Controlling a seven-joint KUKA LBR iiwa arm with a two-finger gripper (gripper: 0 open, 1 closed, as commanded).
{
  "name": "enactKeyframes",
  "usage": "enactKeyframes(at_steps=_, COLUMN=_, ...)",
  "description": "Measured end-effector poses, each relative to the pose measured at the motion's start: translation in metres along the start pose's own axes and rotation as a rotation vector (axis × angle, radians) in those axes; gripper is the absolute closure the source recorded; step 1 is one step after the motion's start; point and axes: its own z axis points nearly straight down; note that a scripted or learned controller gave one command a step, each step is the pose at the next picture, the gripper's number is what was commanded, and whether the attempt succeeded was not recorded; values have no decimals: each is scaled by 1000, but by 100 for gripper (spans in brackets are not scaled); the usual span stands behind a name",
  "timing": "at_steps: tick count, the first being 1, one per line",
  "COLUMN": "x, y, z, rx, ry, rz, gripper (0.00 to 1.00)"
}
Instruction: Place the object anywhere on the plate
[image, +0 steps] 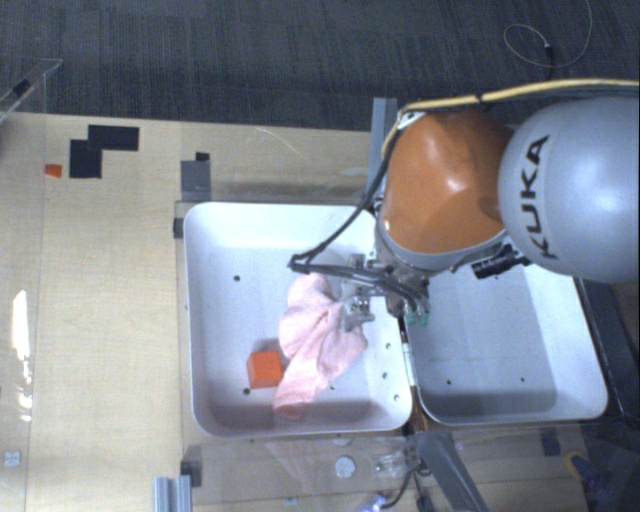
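The gripper (352, 305) sits low over the left bin (215, 300), near its right wall, with the arm's (560, 180) orange band (440, 180) bulking above it. Directly under and beside it lies a crumpled pink cloth (315, 345), which spreads from the bin's middle down toward the near edge. The gripper's metal parts overlap the cloth's upper right folds, but whether the fingers are open, closed, or pinching fabric cannot be told from this slanted overhead view; the wrist hides them.

A small orange block (265, 369) rests on the bin floor just left of the cloth's lower end, touching or nearly touching it. The right bin (500, 390) lies alongside, partly under the arm.

No plate can be made out here; if one is present, it may be hidden beneath the cloth or the arm. Which item counts as the object is also unclear, though the gripper's position suggests the cloth.

This looks like the picking step: the gripper is down at the cloth, and no lift is evident. The next move likely calls for a firm hold on the fabric, then a straight rise to check that it comes along.
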Motion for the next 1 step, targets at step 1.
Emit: enactKeyframes(at_steps=1, x=0, y=0, z=0, rx=0, ry=0, rz=1, gripper=0)
